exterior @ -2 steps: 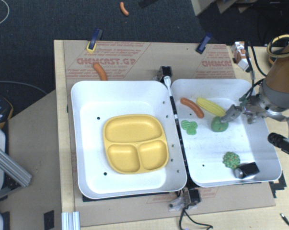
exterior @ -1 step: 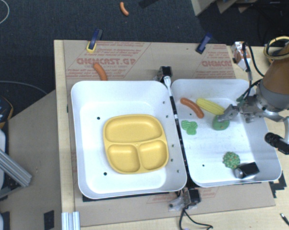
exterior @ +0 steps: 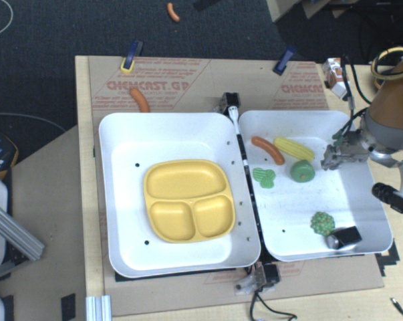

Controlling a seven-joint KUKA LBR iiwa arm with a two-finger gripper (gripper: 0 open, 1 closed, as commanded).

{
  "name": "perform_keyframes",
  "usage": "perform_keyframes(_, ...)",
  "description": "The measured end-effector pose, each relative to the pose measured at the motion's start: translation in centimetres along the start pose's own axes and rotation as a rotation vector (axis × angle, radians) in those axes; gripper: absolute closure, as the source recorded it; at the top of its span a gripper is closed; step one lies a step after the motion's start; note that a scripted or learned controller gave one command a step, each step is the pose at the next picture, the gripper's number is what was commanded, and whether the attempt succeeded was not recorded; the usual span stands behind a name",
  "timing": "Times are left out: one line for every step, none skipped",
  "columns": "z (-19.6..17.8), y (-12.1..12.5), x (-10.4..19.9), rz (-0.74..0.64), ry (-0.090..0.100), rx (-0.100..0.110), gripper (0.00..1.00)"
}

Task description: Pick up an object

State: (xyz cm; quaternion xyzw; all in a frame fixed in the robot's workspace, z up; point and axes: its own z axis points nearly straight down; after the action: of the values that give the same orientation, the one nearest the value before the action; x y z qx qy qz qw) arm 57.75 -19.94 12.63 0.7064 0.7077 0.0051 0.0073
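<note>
Yellow tray (exterior: 188,200) fills left bin (exterior: 121,146) — right bin (exterior: 361,212) holds corn (exterior: 293,148), sausage (exterior: 268,150); hand (exterior: 331,156) unreadable.

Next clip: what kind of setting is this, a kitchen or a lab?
Most likely a robotics lab bench. Two white bins sit on a clamped board, with plastic toy food such as corn and a yellow divided plate, cables trailing around.

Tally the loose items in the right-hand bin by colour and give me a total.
Green: 3, a flat green piece, a round green item and a broccoli floret
Yellow: 1, a corn cob
Orange-red: 1, a sausage
Black: 1, a small black block
Total: 6
</note>
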Motion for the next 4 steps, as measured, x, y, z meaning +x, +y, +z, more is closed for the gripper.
perform_keyframes(-4.4, 0.2, -0.3, 0.001, 0.000, 0.011, 1.00)
perform_keyframes(-9.8, 0.5, -0.4, 0.001, 0.000, 0.010, 1.00)
perform_keyframes(-10.9, 0.9, 4.8, -0.003, 0.003, 0.014, 1.00)
perform_keyframes(-10.0, 0.6, 11.0, -0.005, 0.007, 0.020, 1.00)
